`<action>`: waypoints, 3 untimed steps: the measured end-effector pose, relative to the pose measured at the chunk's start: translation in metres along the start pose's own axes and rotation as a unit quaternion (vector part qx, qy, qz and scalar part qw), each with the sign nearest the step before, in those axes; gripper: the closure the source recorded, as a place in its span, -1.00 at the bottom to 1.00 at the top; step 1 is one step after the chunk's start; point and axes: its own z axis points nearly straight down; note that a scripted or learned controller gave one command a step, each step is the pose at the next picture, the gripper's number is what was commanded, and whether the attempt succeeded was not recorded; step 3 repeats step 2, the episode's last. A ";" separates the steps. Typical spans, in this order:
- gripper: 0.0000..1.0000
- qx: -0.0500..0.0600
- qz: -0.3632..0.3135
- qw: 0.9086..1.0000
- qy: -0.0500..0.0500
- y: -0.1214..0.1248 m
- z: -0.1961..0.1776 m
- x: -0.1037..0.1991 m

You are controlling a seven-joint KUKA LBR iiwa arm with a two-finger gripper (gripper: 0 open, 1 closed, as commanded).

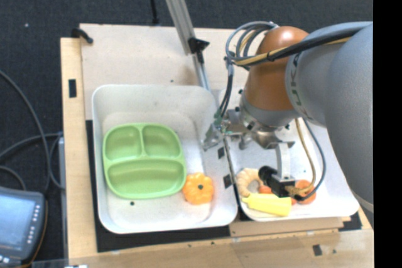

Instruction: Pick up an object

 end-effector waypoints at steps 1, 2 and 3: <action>1.00 0.000 -0.004 1.000 0.000 0.001 -0.011 -0.001; 1.00 -0.002 -0.001 1.000 0.001 0.031 -0.020 0.039; 1.00 -0.002 -0.001 1.000 0.001 0.031 -0.020 0.039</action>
